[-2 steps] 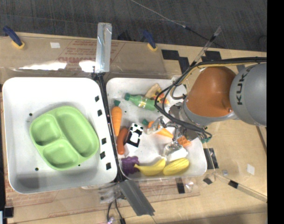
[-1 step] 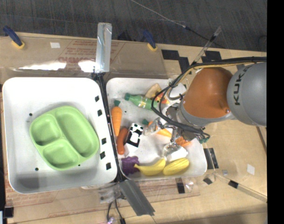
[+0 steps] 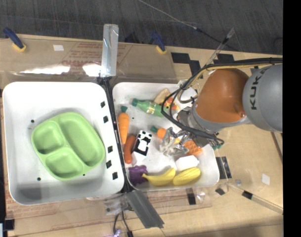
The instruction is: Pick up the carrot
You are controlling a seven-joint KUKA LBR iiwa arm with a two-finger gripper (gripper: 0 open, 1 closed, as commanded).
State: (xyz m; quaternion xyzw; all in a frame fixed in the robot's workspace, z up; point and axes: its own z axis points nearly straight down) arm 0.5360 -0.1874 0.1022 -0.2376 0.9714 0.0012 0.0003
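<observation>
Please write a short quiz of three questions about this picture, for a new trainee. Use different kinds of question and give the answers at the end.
1. True or false: the green plate lies in the same bin as the carrot.
2. Multiple choice: where in the right bin does the carrot lie? A) along the left wall B) in the far right corner C) under the banana
3. Fill in the word: the gripper hangs over the ____ bin.

Key:
1. False. The plate is in the left bin, the carrot in the right one.
2. A.
3. right. It is to the right of the carrot, not on it.
</observation>
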